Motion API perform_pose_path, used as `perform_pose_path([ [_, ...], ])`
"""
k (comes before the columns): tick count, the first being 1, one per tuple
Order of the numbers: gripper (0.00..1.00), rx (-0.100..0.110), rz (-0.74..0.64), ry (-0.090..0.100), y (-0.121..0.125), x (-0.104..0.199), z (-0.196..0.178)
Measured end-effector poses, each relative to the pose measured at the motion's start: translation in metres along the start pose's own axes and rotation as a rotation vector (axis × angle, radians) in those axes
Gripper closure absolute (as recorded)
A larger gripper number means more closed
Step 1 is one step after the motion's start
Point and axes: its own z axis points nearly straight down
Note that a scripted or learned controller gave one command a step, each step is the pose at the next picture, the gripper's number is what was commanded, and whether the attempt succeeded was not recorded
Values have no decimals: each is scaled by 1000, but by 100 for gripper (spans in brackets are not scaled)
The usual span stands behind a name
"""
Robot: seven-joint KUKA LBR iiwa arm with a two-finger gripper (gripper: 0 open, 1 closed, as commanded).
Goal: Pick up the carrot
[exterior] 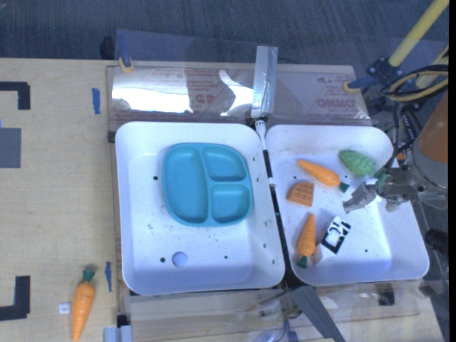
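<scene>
Camera view: our gripper point(363, 194) hangs over the right bin point(410, 262), fingers spread, pinching nothing. Nearest carrot point(318, 172) lies just beside it toward the divider; another carrot point(307, 237) sits nearer the front. We risk nudging the green leafy piece point(356, 162) or closing short.

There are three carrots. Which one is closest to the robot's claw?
The upper carrot in the right bin, lying beside the green leafy thing. It is nearest the gripper; another carrot lies lower, the third outside on the bench.
</scene>
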Motion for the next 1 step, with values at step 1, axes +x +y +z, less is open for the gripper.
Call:
perform_pose_path([
  [1,0,6,75,1,74,41,96],
])
